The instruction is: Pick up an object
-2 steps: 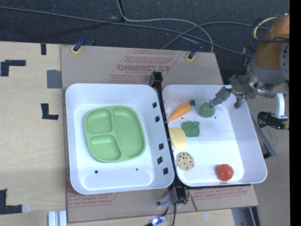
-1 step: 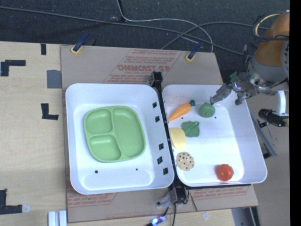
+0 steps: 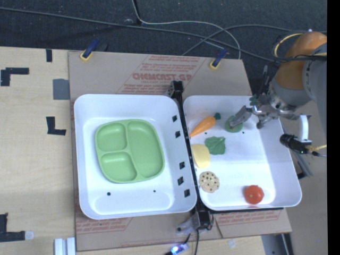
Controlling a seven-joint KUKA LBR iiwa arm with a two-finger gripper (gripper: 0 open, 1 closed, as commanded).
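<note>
Reaching in from the right, with the hand [image 3: 248,114] hanging low over the far part of the right bin [image 3: 276,166]; one dark finger slanting down onto a round green piece [image 3: 232,124], presumably the chosen object. Cannot tell how far open, nor whether anything is gripped. Spreading outward: toy carrot [image 3: 203,125] to the left, green leaf [image 3: 215,144] nearer, yellow block [image 3: 200,155] and speckled cookie [image 3: 209,182] by the divider, red tomato [image 3: 254,194] in the near corner, all loose for picking. Resting in the left bin [image 3: 90,195]: green divided plate [image 3: 129,150].
</note>
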